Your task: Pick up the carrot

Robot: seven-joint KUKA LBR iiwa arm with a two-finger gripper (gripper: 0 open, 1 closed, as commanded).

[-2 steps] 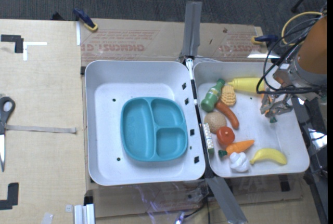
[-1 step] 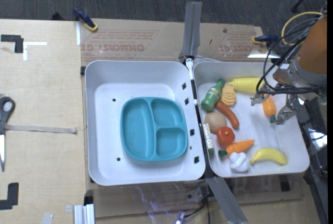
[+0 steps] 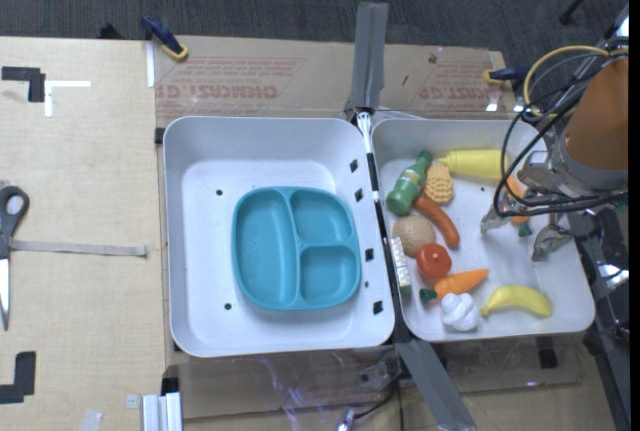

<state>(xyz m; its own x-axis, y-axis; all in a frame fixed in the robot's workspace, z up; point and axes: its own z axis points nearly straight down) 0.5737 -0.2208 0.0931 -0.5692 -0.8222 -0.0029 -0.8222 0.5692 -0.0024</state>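
The carrot (image 3: 462, 281) is small and orange with a green stub at its left end. It lies near the front of the right bin (image 3: 570, 319), between a red tomato (image 3: 433, 261) and a white garlic bulb (image 3: 459, 311). My gripper (image 3: 520, 233) hangs over the right side of that bin, to the right of the carrot and a little farther back. Its two fingers are spread open and point down, with no object between them. The arm's orange band (image 3: 605, 114) rises above it.
The right bin also holds a green bottle (image 3: 407, 186), corn (image 3: 438, 183), a long yellow vegetable (image 3: 475, 163), a red sausage (image 3: 438, 220), a tan potato (image 3: 414, 234) and a banana (image 3: 517, 300). A blue divided plate (image 3: 297, 247) sits in the left bin (image 3: 190, 219). Cables (image 3: 540, 89) loop by the arm.
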